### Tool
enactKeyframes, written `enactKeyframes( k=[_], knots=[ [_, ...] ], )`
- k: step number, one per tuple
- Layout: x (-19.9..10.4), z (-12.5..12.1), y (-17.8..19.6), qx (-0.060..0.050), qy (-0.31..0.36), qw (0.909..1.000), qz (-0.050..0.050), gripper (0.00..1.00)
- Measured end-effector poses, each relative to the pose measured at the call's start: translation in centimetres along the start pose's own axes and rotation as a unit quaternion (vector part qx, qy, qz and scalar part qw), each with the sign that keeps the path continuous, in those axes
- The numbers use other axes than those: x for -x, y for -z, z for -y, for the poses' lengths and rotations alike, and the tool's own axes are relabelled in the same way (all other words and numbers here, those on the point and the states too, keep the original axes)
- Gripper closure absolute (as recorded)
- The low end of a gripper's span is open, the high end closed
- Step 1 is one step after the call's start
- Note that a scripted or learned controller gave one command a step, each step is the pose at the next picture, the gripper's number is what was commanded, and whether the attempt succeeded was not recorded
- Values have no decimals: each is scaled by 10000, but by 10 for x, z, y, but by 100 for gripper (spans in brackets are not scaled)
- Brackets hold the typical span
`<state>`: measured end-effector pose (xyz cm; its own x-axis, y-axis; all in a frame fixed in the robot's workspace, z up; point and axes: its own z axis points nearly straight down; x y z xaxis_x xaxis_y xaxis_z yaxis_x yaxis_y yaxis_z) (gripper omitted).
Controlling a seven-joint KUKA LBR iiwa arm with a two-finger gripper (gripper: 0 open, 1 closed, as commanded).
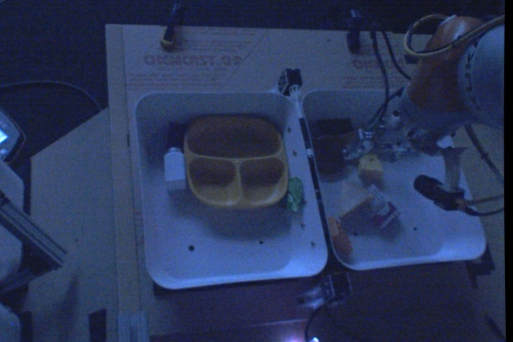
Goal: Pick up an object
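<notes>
The scene is dim and blue-tinted. The gripper point(365, 146) hangs low over the right bin point(449, 240), at the end of the grey arm with its orange band point(437, 64); in this light I cannot tell how it is set or whether it grips anything.

Just below the gripper, nearly touching it, lies a small pale yellow block point(370, 169), squarish and matte like foam or cheese. Farther below, a small box with pink and white print point(381, 209) lies tilted on a pale flat sheet. Below that and a little to the gripper's left, an orange rounded piece point(340, 240) rests against the bin's near wall. Beside the gripper, on its left, sits a dark brown lump point(329, 146), its shape unclear.

Well to the gripper's left, in the left bin point(160, 252), a smooth yellow plastic plate with three compartments point(236, 161) lies flat. A small white bottle point(174, 167) touches its far edge, and a green crinkled wrapper point(296, 195) sits at its near edge, by the wall between the bins.
</notes>
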<state>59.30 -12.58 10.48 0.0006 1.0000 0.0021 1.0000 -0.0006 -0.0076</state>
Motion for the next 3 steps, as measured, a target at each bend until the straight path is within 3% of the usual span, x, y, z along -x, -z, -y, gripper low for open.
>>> enactKeyframes(
  k=[1,2,3],
  knots=[
    [-1,0,-21,16,3,10000,5,0],
    [0,0,-9,33,-7,10000,9,100],
    [4,4,53,74,-3,10000,23,100]
  ],
)
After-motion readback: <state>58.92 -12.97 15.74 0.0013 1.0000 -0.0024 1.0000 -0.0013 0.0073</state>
